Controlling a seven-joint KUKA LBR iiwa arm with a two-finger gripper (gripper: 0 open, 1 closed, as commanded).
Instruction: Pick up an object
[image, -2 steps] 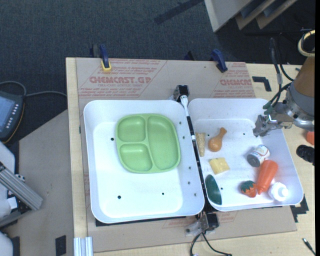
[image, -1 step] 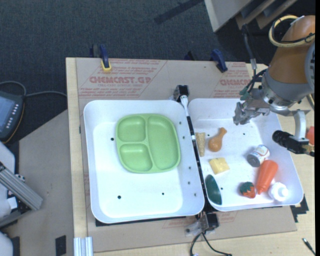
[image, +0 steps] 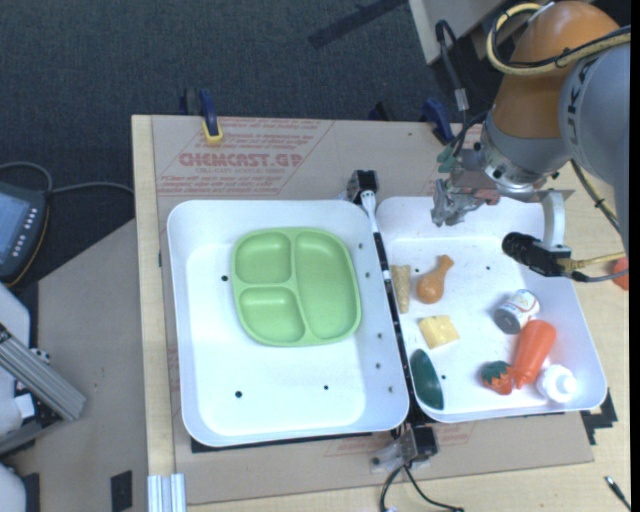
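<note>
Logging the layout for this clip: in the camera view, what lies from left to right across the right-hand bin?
Dark green piece at the left wall → yellow cheese block → silver can → orange carrot → white bottle.

Two shallow white plastic bins sit side by side on a bench topped with a brown cardboard sheet (image: 250, 160) printed in red lettering. The left bin (image: 200, 390) carries a pale green divided plate with three compartments (image: 296, 286), lying flat toward the bin's upper middle. A black clamp (image: 362, 185) sits at the top of the seam between the bins, and another (image: 420, 440) at the bottom. A small blue-and-yellow clip (image: 210, 118) grips the cardboard's upper edge. A dark device with buttons (image: 20, 225) lies off the bench at far left.
</note>
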